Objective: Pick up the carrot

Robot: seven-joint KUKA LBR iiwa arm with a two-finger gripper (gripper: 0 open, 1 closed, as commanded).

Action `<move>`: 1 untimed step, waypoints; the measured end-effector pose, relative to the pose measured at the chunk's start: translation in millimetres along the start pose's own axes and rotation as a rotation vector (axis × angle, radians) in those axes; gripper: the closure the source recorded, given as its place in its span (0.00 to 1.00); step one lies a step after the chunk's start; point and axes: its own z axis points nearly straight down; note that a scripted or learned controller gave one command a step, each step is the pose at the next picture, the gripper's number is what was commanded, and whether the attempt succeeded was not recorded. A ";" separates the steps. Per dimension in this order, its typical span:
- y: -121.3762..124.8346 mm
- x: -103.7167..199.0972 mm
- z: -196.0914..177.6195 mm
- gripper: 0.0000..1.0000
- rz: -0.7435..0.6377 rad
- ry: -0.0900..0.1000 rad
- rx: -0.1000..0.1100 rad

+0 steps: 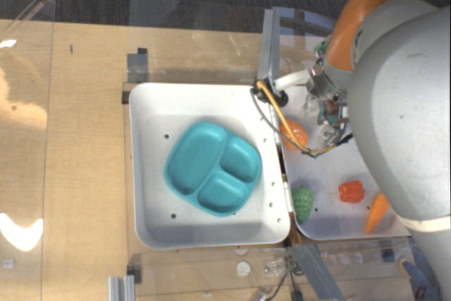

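- Carrot (377,213) lies untouched in the right bin (325,222), near side — pickup not yet done.
- Gripper (330,116) hovers farther back; finger state: cannot tell.

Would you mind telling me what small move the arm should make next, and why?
Probably shift the pincer toward the view's lower right: it hangs over the round orange item, while the carrot lies at the right bin's near edge, beside the red piece.
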 end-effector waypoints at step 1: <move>69.0 7.3 -54.7 0.00 -0.033 0.001 -0.003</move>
